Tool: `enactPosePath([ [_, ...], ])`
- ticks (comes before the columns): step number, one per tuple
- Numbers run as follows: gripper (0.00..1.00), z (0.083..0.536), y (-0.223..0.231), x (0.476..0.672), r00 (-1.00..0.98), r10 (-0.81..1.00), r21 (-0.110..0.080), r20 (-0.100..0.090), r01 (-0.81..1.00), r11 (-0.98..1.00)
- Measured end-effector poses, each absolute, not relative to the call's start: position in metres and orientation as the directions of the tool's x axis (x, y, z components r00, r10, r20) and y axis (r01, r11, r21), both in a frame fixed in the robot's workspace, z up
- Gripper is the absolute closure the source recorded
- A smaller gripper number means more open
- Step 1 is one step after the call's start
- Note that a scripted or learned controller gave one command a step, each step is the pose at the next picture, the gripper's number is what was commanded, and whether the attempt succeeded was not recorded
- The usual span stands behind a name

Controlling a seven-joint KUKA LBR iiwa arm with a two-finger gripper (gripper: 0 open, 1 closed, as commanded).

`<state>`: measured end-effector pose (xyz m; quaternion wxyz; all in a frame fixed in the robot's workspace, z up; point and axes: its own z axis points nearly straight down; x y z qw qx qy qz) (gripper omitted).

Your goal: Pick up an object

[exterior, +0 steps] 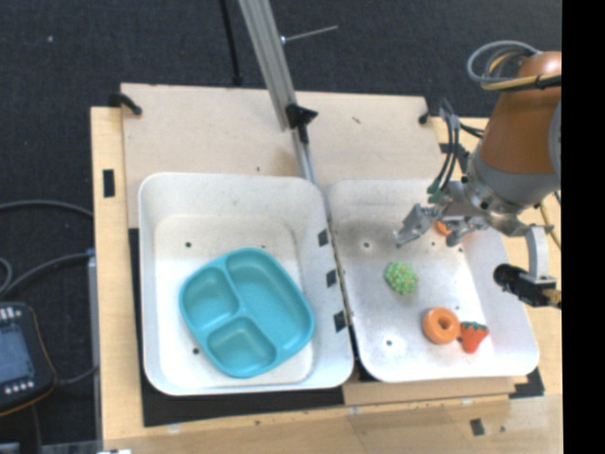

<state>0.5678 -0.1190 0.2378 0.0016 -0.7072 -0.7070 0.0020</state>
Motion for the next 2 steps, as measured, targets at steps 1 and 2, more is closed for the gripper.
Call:
enactPosePath([
  [1, 0.0, 0.179, -0.117, 0.56, 0.001, 1.0, -0.005, -0.001, 1.0, -0.001],
  [2, 0.0, 0.125, -0.108, 0.555, 0.002, 1.0, -0.005, 0.0, 1.0, -0.002],
])
